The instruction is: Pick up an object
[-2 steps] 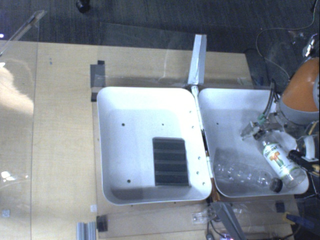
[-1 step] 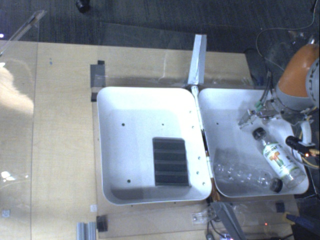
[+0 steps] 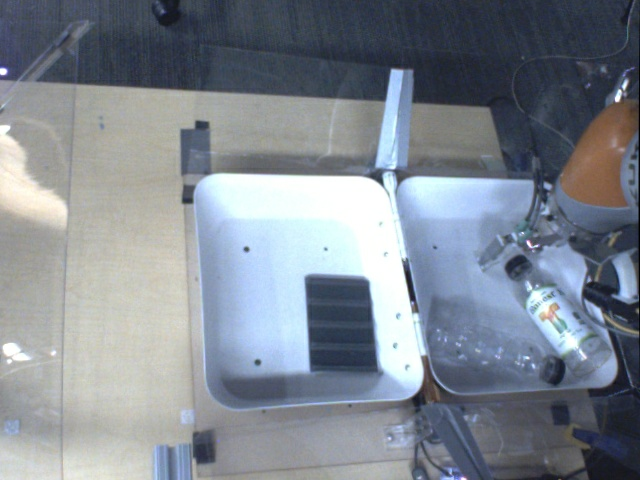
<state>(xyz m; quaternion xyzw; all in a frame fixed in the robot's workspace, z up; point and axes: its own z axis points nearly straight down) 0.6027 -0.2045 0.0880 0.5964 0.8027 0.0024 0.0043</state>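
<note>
Gripper: lowered just above bottle in right bin, apparently for grasping; grip state cannot be told.

My wooden bench carries two shallow white bins: the right bin directly beneath my pincer, the left bin beside it, farther from my pincer, their rims touching.

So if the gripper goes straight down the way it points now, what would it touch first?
Most likely the cap end of the clear bottle, which lies just below the gripper in the right bin. Depth is unclear from this slanted view, so it may instead reach the bin's floor beside the bottle.
</note>
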